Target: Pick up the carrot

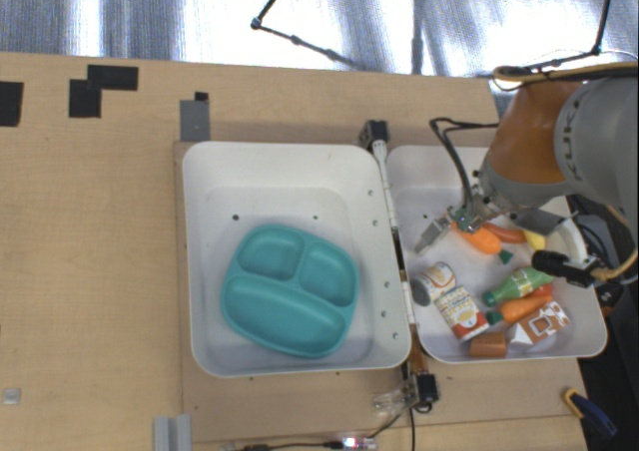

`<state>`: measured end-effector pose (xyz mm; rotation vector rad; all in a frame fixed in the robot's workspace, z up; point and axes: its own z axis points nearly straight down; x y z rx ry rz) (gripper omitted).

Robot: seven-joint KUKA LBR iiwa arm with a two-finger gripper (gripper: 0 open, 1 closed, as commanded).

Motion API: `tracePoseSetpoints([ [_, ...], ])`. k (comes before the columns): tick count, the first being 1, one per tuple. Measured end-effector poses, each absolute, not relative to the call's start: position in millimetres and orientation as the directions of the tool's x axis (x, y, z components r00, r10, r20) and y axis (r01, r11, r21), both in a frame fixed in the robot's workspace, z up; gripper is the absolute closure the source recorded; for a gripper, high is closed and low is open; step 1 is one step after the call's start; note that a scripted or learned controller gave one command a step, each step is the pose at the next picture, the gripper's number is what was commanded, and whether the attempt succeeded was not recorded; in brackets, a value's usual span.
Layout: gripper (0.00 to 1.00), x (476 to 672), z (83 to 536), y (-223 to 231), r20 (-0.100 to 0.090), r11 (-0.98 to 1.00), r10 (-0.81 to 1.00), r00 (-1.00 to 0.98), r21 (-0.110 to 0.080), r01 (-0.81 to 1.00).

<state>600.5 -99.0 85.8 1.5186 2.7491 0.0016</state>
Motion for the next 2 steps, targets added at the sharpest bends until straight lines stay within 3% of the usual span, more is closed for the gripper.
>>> tracePoseSetpoints([
  [1, 0.00, 605.1, 86, -119, -0.006, 0.750, 0.661, -0.750, 0.006, 0.661],
  [2, 1.00, 606.6, 96, -118, -0.004, 0.750, 0.662, -0.750, 0.008, 0.661],
])
